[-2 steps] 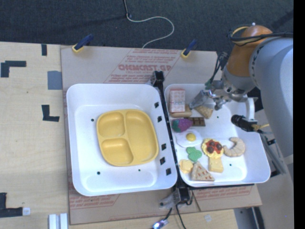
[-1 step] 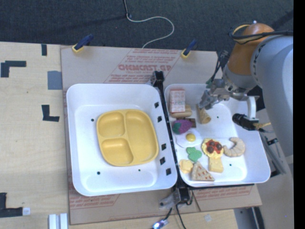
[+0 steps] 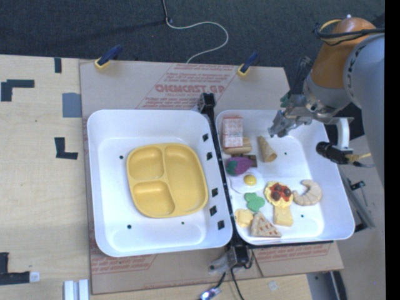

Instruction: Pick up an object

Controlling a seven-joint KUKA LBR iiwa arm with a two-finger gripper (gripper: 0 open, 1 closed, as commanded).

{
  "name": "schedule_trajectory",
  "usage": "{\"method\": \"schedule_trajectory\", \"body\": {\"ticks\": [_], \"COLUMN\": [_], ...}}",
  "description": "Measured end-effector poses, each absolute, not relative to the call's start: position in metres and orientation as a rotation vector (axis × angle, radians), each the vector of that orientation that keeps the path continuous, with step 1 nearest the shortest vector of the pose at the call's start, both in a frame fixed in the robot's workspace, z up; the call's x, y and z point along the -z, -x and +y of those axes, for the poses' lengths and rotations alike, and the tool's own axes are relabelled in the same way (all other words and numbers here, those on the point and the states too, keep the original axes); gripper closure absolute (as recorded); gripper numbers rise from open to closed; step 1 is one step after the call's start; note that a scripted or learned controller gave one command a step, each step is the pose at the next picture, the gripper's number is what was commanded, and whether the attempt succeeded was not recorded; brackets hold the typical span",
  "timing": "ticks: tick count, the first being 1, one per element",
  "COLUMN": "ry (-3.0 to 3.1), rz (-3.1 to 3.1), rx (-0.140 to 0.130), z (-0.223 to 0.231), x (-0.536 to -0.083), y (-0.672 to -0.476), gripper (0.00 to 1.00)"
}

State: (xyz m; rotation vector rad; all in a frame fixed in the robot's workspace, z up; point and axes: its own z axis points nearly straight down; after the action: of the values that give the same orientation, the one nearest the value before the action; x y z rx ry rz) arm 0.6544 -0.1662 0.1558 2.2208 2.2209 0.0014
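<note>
A robot gripper (image 3: 275, 130) hovers just right of an ice cream cone (image 3: 267, 149) in the right bin (image 3: 331, 227); its finger spread cannot be told. Toy foods crowd below the cone, so a descent may nudge it away.

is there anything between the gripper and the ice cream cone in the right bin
Nothing visible does. The gripper hangs over the far part of the right bin, and the ice cream cone lies just below and left of it in the view, with bare white floor between. The sandwich sits off to the left.
</note>
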Motion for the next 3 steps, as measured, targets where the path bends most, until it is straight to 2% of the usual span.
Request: {"method": "schedule_trajectory", "body": {"ticks": [1, 2, 3], "ry": [-2.217, -2.22, -2.216], "rz": [2.22, 2.222, 2.229], "rx": [-0.003, -0.001, 0.001], "z": [-0.167, -0.166, -0.114], "x": [-0.219, -0.225, -0.215], "y": [-0.657, -0.658, -0.665], "gripper": [1.0, 1.0, 1.0]}}
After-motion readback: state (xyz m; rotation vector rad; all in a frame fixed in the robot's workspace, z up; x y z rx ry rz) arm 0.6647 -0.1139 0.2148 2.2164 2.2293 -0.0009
